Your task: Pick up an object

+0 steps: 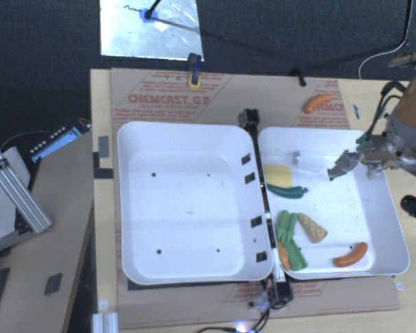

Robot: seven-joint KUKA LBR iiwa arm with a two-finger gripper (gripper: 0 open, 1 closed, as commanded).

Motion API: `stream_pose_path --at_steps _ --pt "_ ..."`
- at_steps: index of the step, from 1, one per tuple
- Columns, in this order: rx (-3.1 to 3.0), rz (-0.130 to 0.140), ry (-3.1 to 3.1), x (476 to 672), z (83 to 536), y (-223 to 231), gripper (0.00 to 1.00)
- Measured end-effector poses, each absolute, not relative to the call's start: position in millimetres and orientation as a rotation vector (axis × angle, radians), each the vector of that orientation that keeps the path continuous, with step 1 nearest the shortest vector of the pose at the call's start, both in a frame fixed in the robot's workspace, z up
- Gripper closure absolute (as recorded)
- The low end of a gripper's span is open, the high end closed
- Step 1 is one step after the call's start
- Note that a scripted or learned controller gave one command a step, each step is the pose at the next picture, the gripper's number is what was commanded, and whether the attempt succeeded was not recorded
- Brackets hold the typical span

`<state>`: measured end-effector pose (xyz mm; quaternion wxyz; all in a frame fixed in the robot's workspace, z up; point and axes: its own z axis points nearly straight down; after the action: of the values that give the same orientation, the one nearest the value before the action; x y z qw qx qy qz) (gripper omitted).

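My gripper (356, 168) hangs over the upper right part of the right bin (385, 214), open, with nothing between its fingers. Just to its left lies a clear plastic bottle (306, 160). Beside the bottle are a yellow block (277, 175) and a dark green pepper (291, 191). Lower in the bin lie green pods (290, 236), a tan wedge (312, 227), an orange carrot piece (283, 255) and a red-orange sausage (351, 254).
The left bin (187, 200) stands beside the right one, with black clips (253, 179) along the shared rim. An orange sausage (317, 103) lies on the cardboard behind the right bin. A yellow and blue clamp (194, 71) sits at the bench's back edge.
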<state>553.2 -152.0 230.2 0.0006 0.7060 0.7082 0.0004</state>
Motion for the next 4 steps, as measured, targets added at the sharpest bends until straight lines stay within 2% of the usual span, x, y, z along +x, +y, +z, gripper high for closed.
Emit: stream_pose_path --at_steps 1,2,3,4 --pt "2.213 0.005 2.225 554.1 241 -152 1.0" --pt "2.202 0.017 2.22 539.4 390 -123 1.0" --pt "2.21 0.008 2.227 508.5 424 -92 1.0" --pt "2.21 0.007 2.226 486.6 454 -75 1.0"
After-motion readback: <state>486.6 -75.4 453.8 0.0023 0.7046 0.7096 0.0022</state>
